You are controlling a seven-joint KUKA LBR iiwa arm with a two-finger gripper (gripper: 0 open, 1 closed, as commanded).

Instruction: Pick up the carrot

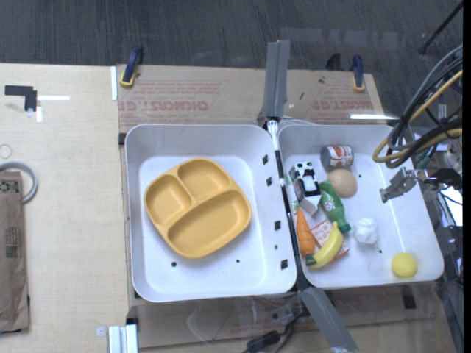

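Well, from the overhead camera the two white bins sat side by side on the bench, and the left bin (147, 271) carried a yellow divided plate (197, 207) lying flat near its middle. Over in the right bin (423, 219), the carrot (302, 230) lay against the left wall, close by the divider, its length running along that wall. Touching it on the right was a banana (328, 248), curved around a small red and white packet (320, 231). Just above, a green bottle (333, 204) slanted between the carrot and a tan ball (341, 182), with a red and white can (338, 154) on its side farther back and a black and white toy (307, 176) by the wall. A white crumpled lump (366, 231) and a yellow ball (404, 265) rested toward the near right corner. The gripper (397, 185) hung at the bin's right side, well apart from the carrot, holding nothing; whether it was spread or closed, nobody could tell from up here.
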